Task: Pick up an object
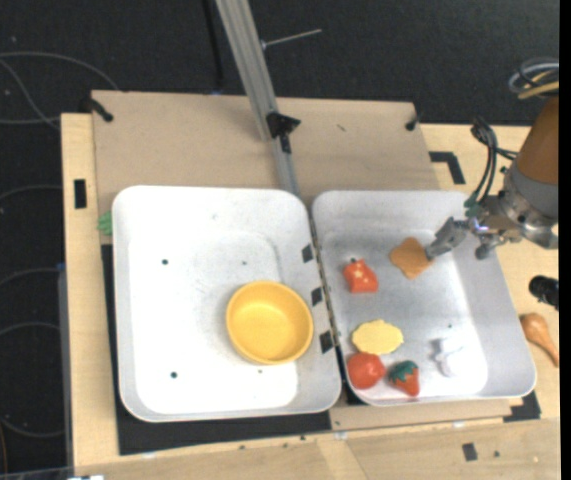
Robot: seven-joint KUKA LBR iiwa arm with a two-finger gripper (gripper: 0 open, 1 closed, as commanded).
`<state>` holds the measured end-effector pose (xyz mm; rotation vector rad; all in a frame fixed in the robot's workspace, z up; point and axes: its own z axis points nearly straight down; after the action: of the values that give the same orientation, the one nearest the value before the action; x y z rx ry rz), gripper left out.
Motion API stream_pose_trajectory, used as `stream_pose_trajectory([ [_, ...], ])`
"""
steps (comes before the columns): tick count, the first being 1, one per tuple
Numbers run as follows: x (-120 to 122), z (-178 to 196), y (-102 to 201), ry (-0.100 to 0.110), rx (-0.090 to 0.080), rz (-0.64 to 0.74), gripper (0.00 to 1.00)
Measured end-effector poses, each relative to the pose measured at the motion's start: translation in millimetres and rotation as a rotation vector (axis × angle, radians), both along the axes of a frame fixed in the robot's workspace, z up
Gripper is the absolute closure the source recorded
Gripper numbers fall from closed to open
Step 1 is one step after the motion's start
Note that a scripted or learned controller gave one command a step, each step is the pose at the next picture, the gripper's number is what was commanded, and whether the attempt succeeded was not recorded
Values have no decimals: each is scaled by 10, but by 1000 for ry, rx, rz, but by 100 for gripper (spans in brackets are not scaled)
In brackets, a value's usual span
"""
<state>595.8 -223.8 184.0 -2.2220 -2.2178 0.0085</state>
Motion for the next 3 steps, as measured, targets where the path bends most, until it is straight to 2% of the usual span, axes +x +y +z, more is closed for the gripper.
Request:
stream_pose_trajectory([
  [1,81,-519,24,-1,-1,4,0],
  [2,105,-373,21,-10,-2,5,100],
  [3,129,275,-21,-14,0,5,100],
])
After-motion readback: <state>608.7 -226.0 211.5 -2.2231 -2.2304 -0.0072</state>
